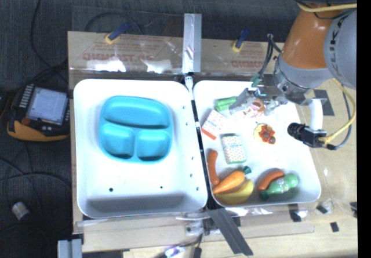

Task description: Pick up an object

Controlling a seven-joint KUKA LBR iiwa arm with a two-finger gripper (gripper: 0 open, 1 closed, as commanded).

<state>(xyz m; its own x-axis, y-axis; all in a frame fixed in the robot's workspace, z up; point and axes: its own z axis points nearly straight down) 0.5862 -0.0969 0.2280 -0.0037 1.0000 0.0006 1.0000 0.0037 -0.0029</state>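
The gripper [250,102] hangs over the back of the right bin [313,161], just beside a green item [225,102] and a small white-and-red packet [213,124]; whether its jaws are spread or pressed together cannot be told. The packet looks light, flat and thin, likely slippery, best pinched across its short edges. The plastic carrot [229,181] near the front wall seems stiff, rounded and apt to roll, so its thick middle suits better

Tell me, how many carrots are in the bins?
2. One carrot lies at the right bin's front edge, on a banana. The other carrot sits to its right, beside a green vegetable. More might hide under the gripper.
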